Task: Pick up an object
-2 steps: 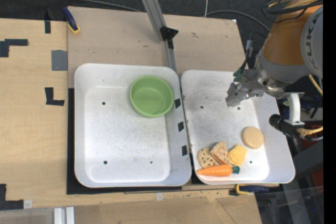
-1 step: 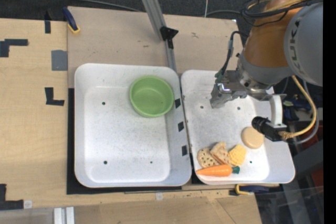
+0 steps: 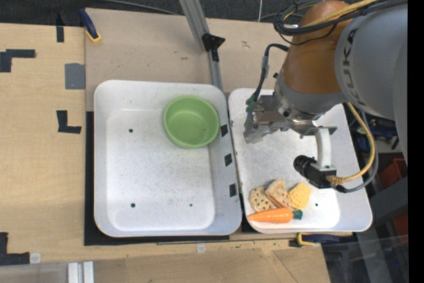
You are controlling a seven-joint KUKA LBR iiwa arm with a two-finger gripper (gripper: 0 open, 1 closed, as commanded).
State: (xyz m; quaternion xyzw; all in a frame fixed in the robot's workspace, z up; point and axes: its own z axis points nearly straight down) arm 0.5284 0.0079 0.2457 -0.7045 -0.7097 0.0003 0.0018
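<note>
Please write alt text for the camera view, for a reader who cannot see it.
A grey robot arm with an orange band reaches over the right white bin, its gripper above small toy foods, including an orange carrot. A round green plastic bowl sits in the left white bin.

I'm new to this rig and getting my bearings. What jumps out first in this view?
The big grey arm with its orange band looms over the right bin. A green bowl sits in the left bin, and toy food, including a carrot, clusters at the right bin's near edge.
</note>
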